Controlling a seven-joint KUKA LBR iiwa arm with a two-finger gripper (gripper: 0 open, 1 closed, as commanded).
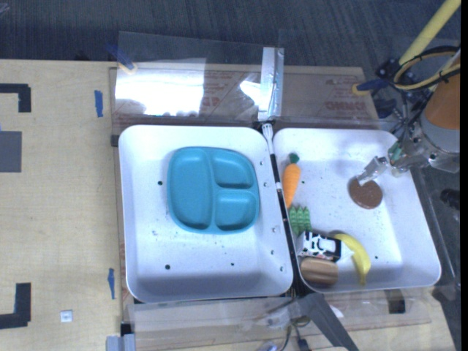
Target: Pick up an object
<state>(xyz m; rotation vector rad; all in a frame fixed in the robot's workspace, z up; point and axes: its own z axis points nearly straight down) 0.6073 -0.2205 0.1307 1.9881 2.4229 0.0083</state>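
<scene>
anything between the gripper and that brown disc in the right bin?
Nothing visible. The gripper sits at the upper edge of the brown disc in the right bin, with only bare bin floor around the disc. The carrot, green piece and banana lie apart, to its left and below it in the camera view.

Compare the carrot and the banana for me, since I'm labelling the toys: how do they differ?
The carrot is orange with a green top; the banana is yellow. The carrot lies straight along the divider, the banana curves near the bin's front. The banana touches other toys; the carrot lies apart. Both are in the right bin.
</scene>
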